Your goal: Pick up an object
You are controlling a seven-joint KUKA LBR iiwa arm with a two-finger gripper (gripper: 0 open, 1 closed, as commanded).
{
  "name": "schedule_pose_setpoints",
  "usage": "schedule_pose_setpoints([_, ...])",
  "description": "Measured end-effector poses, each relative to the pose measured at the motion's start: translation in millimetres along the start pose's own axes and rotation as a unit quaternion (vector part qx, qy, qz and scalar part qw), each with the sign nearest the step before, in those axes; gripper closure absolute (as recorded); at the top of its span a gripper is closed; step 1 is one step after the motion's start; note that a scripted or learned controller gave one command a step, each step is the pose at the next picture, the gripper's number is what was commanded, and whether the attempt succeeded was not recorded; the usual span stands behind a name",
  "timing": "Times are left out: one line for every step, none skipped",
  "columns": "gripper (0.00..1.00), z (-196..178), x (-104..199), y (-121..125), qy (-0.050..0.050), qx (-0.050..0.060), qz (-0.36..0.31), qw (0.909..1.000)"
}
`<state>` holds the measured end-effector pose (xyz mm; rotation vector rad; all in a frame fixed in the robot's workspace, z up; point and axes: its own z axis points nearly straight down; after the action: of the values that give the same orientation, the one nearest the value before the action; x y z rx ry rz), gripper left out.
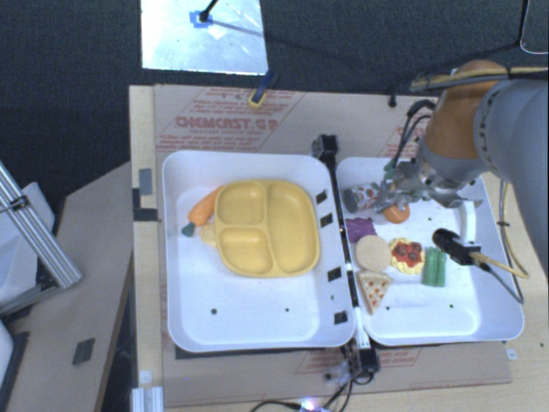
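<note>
Over right bin (493, 320), end effector (396, 194) partly hiding can (364, 197), fingers indistinct

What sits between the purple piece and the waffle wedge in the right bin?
In the camera view, a round tan cookie-like disc lies between the purple piece and the waffle wedge.

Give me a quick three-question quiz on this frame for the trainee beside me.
1. True or false: the yellow divided plate lies in the left bin.
2. Which lies nearest the green piece in the right bin? A) carrot B) pizza-like round C) waffle wedge
3. Name the round pale item between the purple piece and the waffle wedge.

Key: 1 true. 2 B. 3 the tan disc.
</note>
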<state>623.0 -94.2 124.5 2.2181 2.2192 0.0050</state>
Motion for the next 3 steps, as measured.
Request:
schedule_pose_setpoints([1.00, -46.6, 6.6, -1.5, 0.000, -0.001, -0.002, 1.0000])
schedule_pose_setpoints([1.00, -101.0, 6.7, 0.5, 0.000, -0.001, -0.003, 1.0000])
schedule_pose_setpoints([1.00, -105.1, 66.5, -14.8, 0.002, 0.002, -0.005, 1.0000])
